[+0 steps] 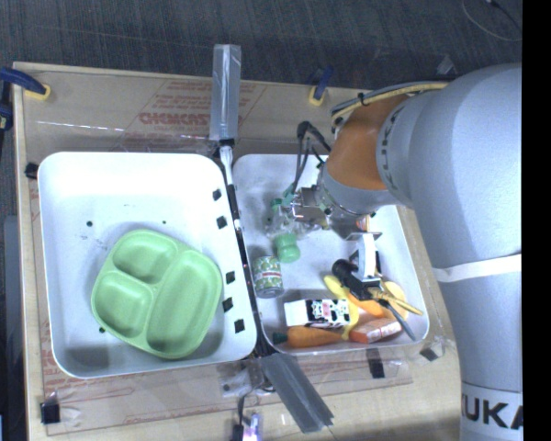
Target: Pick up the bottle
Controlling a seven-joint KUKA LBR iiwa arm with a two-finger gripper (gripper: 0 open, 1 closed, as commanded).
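arm (468, 209): "KUKA" lettering | gripper (294, 211) above bottle (286, 244) | can (268, 276): label unreadable

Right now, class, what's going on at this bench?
A robot arm reaches in from the right, its gripper low in the right bin, just above a small green bottle. Nearby lie a can, a carton and a carrot. The left bin holds a green tray. Whether anything is gripped isn't clear.

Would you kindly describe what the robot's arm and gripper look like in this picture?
The arm is thick, rounded and light grey, with an orange band above the wrist, thin cables beside it, and dark KUKA lettering low down. The gripper is small, metallic.
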